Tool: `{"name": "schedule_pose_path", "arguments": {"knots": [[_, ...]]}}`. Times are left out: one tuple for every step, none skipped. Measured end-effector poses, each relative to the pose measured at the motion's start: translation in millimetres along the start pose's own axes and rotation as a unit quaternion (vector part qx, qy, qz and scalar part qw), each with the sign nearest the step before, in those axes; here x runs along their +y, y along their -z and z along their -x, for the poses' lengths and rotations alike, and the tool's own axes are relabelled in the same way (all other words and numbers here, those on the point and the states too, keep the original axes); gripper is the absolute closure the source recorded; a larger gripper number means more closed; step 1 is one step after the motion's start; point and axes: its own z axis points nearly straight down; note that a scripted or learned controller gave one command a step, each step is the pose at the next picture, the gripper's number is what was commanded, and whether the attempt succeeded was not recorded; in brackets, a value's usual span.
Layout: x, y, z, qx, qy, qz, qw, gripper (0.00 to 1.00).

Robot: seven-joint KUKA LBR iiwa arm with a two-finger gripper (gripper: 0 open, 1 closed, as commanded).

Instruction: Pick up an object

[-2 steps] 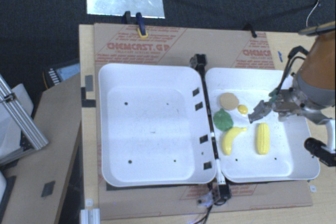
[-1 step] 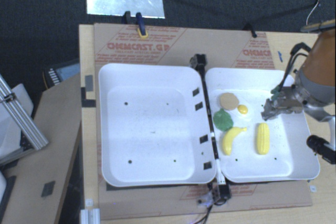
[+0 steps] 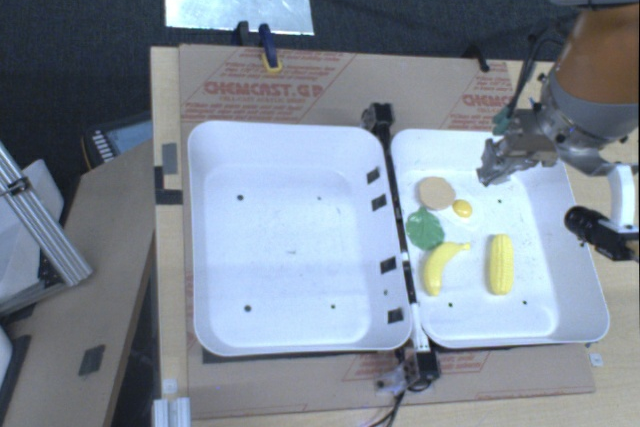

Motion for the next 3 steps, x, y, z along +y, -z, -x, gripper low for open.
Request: {"name": "schedule_pose_path", "arguments": {"knots": [[19, 71, -52, 0.001, 0.0, 0.001, 1.0, 1.0], [24, 122, -110, 0.001, 0.0, -0.001, 1.0, 1.0], [-25, 136, -131, 0.001, -0.002, -0.004, 1.0, 1.0]]}}
